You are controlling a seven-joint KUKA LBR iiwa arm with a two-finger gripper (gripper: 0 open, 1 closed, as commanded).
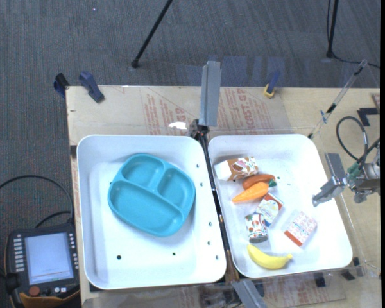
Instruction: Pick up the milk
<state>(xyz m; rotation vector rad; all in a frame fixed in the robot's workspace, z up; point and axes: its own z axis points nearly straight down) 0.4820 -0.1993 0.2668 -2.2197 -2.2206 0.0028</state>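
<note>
The small milk carton with the cow print [257, 226] stands in the right white bin [308, 147], between the orange carrot [251, 193] and the yellow banana [269, 258]. The gripper [325, 193] hangs near the bin's right rim; whether its jaws are spread cannot be told. The approach seems not begun. Neighbours crowd the carton closely.

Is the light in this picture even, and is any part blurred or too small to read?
Camera view: light is soft and even, shadows faint; a bright glare spot sits on the bench above the left bin; the carton prints in the right bin are too small to read; the gripper looks slightly blurred.
</note>
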